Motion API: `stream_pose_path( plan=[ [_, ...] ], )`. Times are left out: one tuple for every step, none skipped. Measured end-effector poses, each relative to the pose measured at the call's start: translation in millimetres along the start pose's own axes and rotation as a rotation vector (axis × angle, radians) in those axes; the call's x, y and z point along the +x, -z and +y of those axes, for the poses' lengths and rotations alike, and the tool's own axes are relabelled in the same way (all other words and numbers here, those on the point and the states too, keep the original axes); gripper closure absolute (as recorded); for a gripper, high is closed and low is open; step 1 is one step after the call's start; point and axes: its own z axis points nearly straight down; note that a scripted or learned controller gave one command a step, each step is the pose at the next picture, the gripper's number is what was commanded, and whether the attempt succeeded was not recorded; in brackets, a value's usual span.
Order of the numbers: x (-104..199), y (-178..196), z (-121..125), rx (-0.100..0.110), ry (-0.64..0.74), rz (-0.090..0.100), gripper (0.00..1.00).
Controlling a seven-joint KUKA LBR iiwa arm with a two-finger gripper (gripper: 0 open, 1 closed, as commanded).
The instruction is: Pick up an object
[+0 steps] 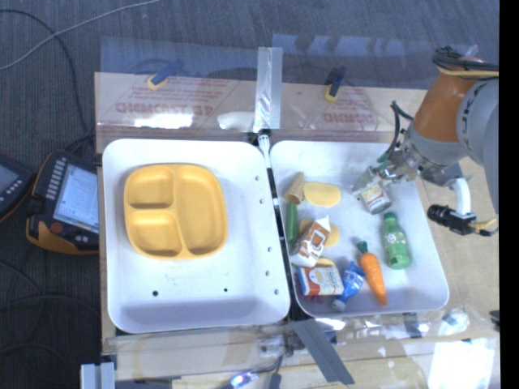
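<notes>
A KUKA arm is seen reaching in from the right over the right-hand bin (422, 217), its gripper (388, 171) lowered at the bin's upper right, directly above a small jar-like container (373, 196) that lies tilted on the white floor. Whether that container is clasped or merely touched cannot be told from this angle, and the state of the gripper is left undetermined. The pick's candidates are all gathered in this bin: a green bottle (396, 240) just below the container, an orange carrot (373, 275) beside it, a yellow chip-shaped piece (322, 194) and a tan cone (293, 188) near the divider, a green stick (291, 221) laid along the left wall, and small cartons (320, 259) and a blue item (352, 282) heaped toward the bottom. The container appears to have been chosen because it sits apart from the heap, where an approach is least crowded. The left-hand bin (146, 298) is occupied by a yellow divided plate (174, 209), set flat and well apart from the clutter. Both bins rest side by side on a bench lined with cardboard (186, 104) and clear sheeting, taped at the seam. Dark carpet and loose cables are seen beyond, and a teach pendant (69, 201) is left on the floor at the left.
</notes>
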Motion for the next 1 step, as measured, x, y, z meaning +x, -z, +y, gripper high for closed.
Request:
stream_pose_path(
  plan=[
    [65.1, 76.3, 9.0, 0.015, 0.026, 0.003, 1.00]
  ],
)
